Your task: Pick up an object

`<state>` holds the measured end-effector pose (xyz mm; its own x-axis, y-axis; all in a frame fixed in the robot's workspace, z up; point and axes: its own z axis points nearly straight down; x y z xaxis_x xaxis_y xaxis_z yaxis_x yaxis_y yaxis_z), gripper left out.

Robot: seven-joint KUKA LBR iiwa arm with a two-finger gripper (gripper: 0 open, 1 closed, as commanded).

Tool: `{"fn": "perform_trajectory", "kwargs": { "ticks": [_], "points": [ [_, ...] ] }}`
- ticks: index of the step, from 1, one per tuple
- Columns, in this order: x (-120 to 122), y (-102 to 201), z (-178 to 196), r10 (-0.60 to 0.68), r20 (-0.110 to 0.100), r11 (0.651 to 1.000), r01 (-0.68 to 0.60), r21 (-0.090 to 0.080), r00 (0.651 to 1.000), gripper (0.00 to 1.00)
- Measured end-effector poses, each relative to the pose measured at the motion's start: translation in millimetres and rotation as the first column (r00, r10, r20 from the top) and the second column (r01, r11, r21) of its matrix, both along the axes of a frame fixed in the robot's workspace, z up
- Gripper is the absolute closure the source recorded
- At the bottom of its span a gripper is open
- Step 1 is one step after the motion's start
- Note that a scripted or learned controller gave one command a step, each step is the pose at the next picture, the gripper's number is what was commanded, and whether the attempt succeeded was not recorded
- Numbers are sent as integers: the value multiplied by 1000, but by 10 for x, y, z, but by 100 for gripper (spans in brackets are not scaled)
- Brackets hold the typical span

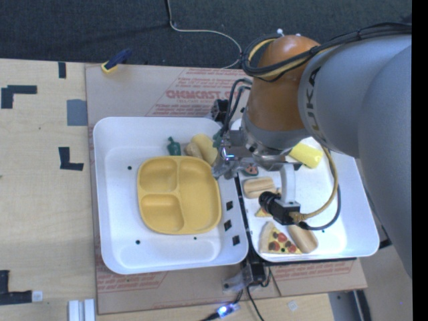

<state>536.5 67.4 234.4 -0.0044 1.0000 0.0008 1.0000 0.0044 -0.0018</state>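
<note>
You can't tell how the gripper (235, 160) stands — the wrist hides it. Nothing appears lifted: the yellow plate (178, 194) lies beside it, the pizza slice (279, 238) below — the pick remains.

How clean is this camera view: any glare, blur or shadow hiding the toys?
Camera view: lighting even, bins bright white, the right bin near washed out; the arm looms large and soft-edged, covering much of that bin; the yellow divided plate and pizza slice read sharply; soft shadow beneath the end effector.
</note>
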Motion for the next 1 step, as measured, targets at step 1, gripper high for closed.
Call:
{"fn": "perform_trajectory", "kwargs": {
  "ticks": [1],
  "points": [
    [-40,21,-17,-2,-2,1000,2,-1,1000,100]
  ]
}}
